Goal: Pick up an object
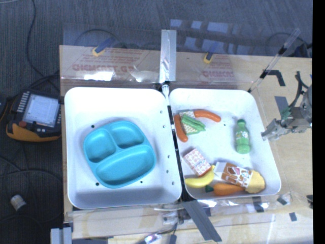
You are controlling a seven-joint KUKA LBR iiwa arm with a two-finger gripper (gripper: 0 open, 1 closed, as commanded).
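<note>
Gripper (271,131) sits just outside the right edge of the right white shallow bin (255,108), above the worktop (289,75); state of the fingers cannot be told. Green plastic bottle (242,135) lies in that bin, near the gripper. Blue three-compartment plastic tray (119,152) occupies the left bin (76,136).

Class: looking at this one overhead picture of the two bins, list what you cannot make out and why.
1. The arm: cut off by the right edge, blurred; its grasping end is unclear.
2. The cartons and: print too small to read.
3. The banana: partly covered by a carton.
4. The handheld screen: display washed out by glare.
</note>
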